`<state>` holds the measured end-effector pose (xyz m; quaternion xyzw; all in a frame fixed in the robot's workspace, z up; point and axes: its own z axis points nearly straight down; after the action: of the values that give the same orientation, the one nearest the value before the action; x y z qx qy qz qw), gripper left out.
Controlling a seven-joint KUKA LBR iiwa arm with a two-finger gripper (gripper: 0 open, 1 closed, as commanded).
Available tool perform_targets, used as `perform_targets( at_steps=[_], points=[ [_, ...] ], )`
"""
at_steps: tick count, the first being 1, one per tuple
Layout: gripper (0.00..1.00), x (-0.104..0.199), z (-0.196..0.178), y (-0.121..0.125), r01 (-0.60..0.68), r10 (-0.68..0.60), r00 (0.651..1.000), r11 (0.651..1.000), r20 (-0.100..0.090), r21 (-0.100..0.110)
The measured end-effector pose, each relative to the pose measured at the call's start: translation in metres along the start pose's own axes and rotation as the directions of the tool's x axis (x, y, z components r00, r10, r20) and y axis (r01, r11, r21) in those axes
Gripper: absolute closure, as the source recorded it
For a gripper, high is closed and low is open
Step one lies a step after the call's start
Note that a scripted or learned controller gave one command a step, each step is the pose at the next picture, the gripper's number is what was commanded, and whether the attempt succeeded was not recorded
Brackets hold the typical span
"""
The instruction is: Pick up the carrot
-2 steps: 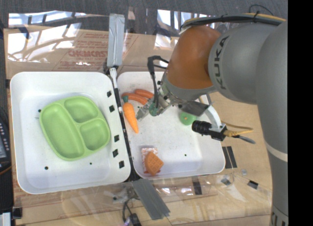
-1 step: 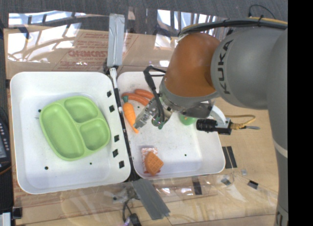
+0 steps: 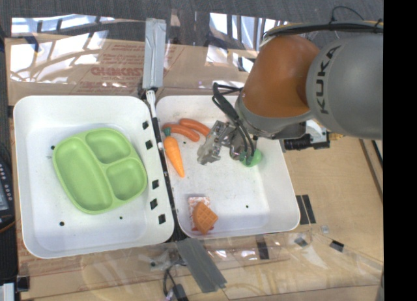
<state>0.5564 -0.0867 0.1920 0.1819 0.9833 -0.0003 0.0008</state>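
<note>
Nearest our lens looms the grey arm [image 3: 345,78] with its orange band, coming in from 3 o'clock, its hand [image 3: 210,153] hanging over the middle of the right bin [image 3: 277,189]. We see the fingers slightly parted and nothing between them, so we judge the pick not yet made. Our carrot [image 3: 173,154] lies flat by the bin's wall at 9 o'clock, just beside the hand yet apart from it, leafy end toward 12 o'clock. Two sausages [image 3: 187,128] lie near that end, while a waffle piece [image 3: 203,216] sits at 6 o'clock and a green object [image 3: 253,157] is partly hidden under the wrist. What remains, we judge, is reaching, closing and lifting. Room is tight toward the wall and the divider clips; the bin floor toward 5 o'clock is open. A green tray [image 3: 98,169] fills the left bin [image 3: 32,228].
</note>
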Motion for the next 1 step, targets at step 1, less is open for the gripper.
perform_targets(
  at_steps=[1],
  points=[
    [0.0, 0.0131, 0.0794, -0.0091, 0.085, -0.085, 0.996, 0.996, -0.007, 0.0]
  ],
)
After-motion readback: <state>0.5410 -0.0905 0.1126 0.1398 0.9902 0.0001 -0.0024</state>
